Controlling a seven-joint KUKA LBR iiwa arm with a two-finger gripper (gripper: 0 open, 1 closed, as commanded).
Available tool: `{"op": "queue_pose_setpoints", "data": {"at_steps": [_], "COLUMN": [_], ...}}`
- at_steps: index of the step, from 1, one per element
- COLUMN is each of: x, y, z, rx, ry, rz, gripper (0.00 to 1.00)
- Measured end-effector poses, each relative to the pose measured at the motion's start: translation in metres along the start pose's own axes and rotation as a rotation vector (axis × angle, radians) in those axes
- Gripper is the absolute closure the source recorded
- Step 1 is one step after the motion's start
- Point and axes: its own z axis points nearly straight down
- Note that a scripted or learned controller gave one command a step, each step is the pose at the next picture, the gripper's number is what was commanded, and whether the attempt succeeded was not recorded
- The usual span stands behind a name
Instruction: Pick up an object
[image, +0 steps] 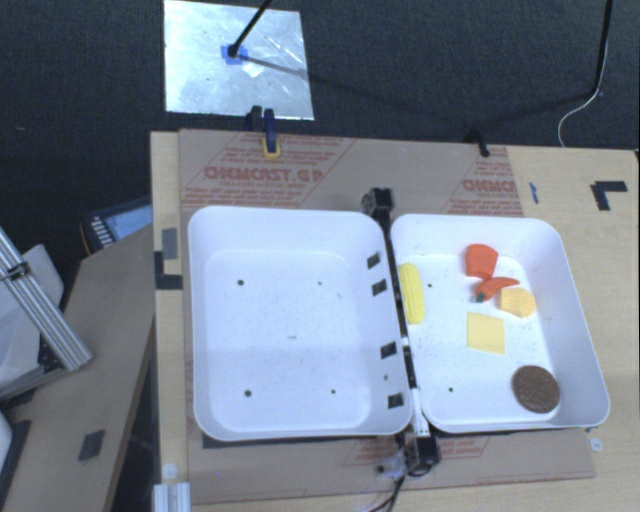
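Note:
The right bin holds several small items. A yellow corn cob lies along its left wall. An orange piece sits near the back, with a small carrot-like piece just below it and an orange-yellow chunk to the right. A flat yellow square lies in the middle. A round brown cookie rests at the front right corner.
The left bin stands beside the right one, joined by black clips along the shared edge. Both sit on a cardboard sheet. A shiny metal plate lies on the dark floor behind. An aluminium frame stands at the left.

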Motion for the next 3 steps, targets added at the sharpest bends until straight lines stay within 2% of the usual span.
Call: {"op": "queue_pose_setpoints", "data": {"at_steps": [3], "x": [0.0002], "y": [-0.0003], "z": [0.0002], "rx": [0.002], "ry": [0.001], "rz": [-0.001], "gripper": [1.0]}}
